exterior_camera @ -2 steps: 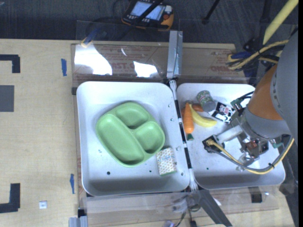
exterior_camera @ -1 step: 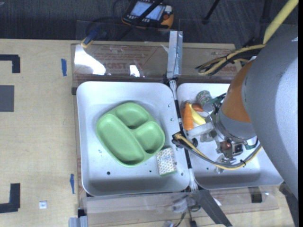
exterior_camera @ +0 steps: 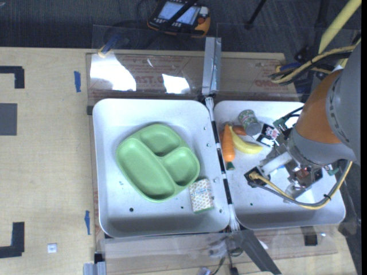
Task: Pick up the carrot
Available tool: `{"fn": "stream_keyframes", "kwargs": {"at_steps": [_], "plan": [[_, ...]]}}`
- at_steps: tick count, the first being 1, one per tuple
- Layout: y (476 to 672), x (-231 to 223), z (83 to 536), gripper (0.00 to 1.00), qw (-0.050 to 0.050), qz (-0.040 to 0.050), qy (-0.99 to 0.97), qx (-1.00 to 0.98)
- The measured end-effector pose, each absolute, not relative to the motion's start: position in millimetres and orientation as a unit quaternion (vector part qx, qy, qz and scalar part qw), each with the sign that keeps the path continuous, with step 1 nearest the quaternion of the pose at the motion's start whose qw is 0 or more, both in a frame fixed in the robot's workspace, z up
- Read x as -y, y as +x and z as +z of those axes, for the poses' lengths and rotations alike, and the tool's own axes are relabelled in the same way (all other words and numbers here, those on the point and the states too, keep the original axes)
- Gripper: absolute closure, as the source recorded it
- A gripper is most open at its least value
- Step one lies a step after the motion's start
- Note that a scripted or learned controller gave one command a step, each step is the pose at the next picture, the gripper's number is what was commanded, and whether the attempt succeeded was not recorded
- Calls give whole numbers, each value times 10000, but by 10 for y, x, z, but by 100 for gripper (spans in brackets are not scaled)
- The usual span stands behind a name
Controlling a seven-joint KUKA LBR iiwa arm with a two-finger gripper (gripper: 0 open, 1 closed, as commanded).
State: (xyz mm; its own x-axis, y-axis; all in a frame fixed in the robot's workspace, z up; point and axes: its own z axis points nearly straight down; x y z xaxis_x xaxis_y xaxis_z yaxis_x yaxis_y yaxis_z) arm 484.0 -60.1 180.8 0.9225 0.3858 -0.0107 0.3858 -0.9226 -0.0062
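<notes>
Camera view: the carrot (exterior_camera: 228, 145) lies in the right bin (exterior_camera: 258, 208), lengthwise against that bin's left wall, orange body toward the bin's far end and green stub toward its near end. A banana (exterior_camera: 248, 146) lies just beside it toward the bin's middle, apparently touching it near the far end, and a small can (exterior_camera: 248, 119) sits in the bin's far left part. The pincer (exterior_camera: 299, 175) hangs over the bin's right half, well apart from the carrot; I cannot tell whether it is open or closed. To do this well, it should likely cross to the bin's left wall, line up across the carrot's width, and descend on the nearer stretch, clear of the banana and with room left beside the wall.
</notes>
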Motion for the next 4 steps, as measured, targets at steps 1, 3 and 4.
{"fn": "stream_keyframes", "kwargs": {"at_steps": [1, 3, 4], "plan": [[4778, -117, 1810, 0, 15, 55, -9812, 1929], [4768, 989, 907, 0, 27, 45, -9645, 2642], [4745, 990, 965, 100, 44, 88, -9648, 2629]]}}
